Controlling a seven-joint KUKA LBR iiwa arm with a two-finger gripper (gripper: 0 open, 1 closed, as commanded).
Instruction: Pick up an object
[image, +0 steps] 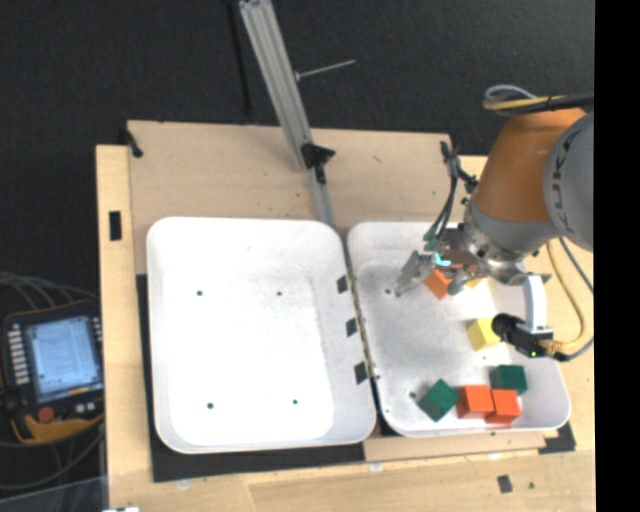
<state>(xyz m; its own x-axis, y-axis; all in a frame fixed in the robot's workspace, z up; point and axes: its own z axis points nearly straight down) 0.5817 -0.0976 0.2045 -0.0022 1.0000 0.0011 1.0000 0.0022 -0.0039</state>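
Observation:
In the right bin (392, 345) my gripper (428, 279) hangs over the upper middle, below the grey and orange wrist. Its fingers look spread, so it is open. A small orange block (437, 285) sits between them, closer to the right finger, with a gap to the left finger (407, 274). A yellow block (482, 334) lies lower right of the gripper. Along the bin's front edge lie a green block (437, 399), two orange blocks (476, 400) (506, 405) side by side, and a dark green block (509, 378).
The left bin (245, 330) stands beside the right one, with black clips along the shared rim. A slanted metal pole (290, 100) rises from the bench behind the bins. A black cable fitting (518, 333) of the arm hangs by the yellow block.

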